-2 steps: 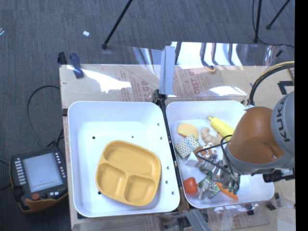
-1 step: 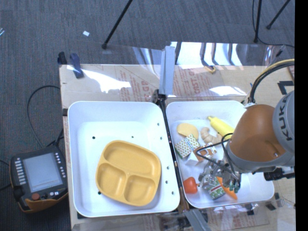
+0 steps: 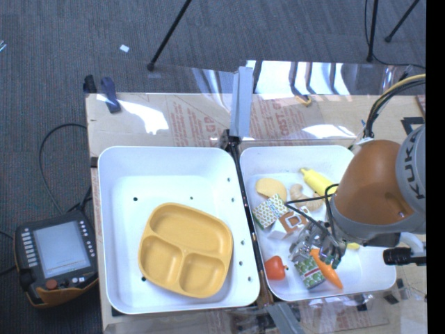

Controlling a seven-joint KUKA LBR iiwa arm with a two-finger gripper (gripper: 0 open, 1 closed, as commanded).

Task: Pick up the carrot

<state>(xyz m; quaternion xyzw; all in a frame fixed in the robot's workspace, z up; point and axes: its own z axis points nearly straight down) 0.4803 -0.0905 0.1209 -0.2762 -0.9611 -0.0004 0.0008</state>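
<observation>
Hand [image 3: 318, 245] sits low in the right bin [image 3: 361, 273] — grip state I cannot tell. Carrot [image 3: 328, 271] lies just below it, long axis slanting down-right, beside a green carton [image 3: 306, 270] — I'd judge a short descent.

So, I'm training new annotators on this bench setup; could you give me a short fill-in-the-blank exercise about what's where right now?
1. The yellow divided tray lies in the ____ bin.
2. That tray has ____ compartments.
3. The carrot is in the ____ bin, under the claw.
4. The tomato is ____ in colour.

Missing words: left; three; right; red.
</observation>
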